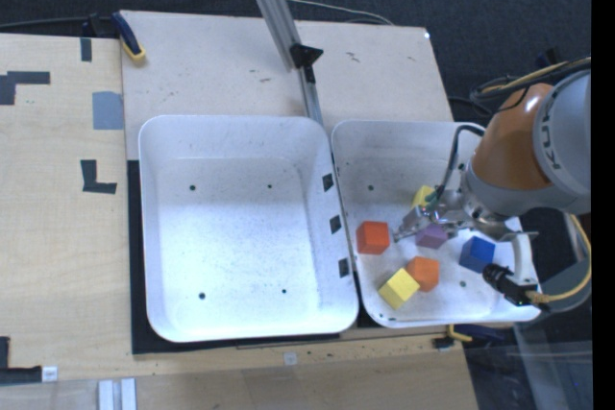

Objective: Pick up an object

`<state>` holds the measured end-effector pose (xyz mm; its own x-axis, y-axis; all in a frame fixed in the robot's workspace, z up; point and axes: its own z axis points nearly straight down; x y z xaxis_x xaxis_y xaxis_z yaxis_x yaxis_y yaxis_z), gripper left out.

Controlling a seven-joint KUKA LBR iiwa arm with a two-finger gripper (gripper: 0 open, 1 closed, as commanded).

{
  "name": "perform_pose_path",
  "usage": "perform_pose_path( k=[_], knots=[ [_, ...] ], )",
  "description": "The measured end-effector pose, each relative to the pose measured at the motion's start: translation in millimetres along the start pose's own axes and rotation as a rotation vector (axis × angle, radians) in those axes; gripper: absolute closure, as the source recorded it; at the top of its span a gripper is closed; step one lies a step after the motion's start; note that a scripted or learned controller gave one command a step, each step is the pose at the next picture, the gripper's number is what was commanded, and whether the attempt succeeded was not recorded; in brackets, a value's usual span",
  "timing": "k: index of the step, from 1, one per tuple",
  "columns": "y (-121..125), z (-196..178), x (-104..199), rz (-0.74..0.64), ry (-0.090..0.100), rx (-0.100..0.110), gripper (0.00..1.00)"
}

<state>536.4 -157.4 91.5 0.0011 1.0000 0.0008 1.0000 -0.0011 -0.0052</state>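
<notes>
Hand (420,224) low in the right shallow white bin (384,149), beside a small purple block (431,236); whether it grips anything cannot be told. Red cube (373,237), yellow cube (399,287) and blue cube (477,253) lie nearby.

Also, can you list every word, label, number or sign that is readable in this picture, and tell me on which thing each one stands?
None: no readable text shows anywhere in this view.
The small black tabs on the wall between the two bins are too small to tell if they bear any print.
The grey tape patches on the bench are plain, with no letters.
The blocks, such as the orange cube, show no print.
</notes>
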Motion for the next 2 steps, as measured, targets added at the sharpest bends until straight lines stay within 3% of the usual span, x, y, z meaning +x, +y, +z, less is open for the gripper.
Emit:
perform_pose_path(
  k=[1,2],
  knots=[
    [1,-9,0,-0.002,0.001,-0.001,1.00],
    [47,-105,75,-0.010,0.001,-0.013,1.00]
  ],
)
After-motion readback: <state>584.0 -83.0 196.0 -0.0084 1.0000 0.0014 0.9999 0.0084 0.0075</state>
